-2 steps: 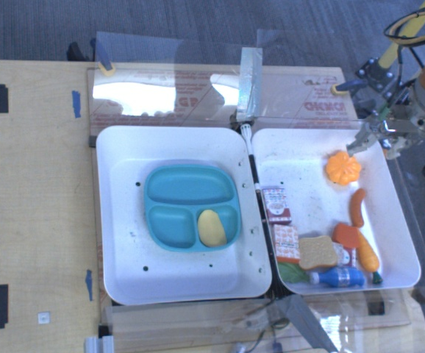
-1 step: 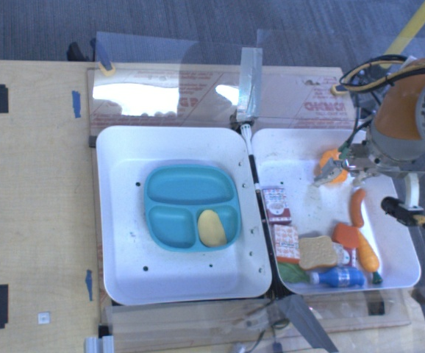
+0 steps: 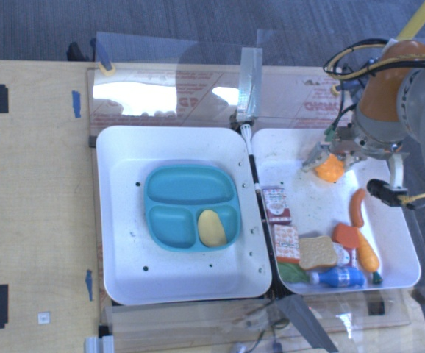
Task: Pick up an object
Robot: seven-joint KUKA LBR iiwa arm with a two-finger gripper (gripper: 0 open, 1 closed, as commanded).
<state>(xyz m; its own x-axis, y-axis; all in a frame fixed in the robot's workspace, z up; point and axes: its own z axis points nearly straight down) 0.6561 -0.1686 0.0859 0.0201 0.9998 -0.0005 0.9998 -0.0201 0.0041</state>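
The gripper hangs over the right bin, its fingers closed on an orange fruit; a sausage lies just right below.

Grey arm, orange band, black-yellow cables

Arm: cut off by the right edge above the claw.
Claw fingers: too small and blurred to tell their stand.
Orange object: at the claw tip, top hidden; contact unclear.
Green item: well below the claw, mostly hidden under the bread slice.
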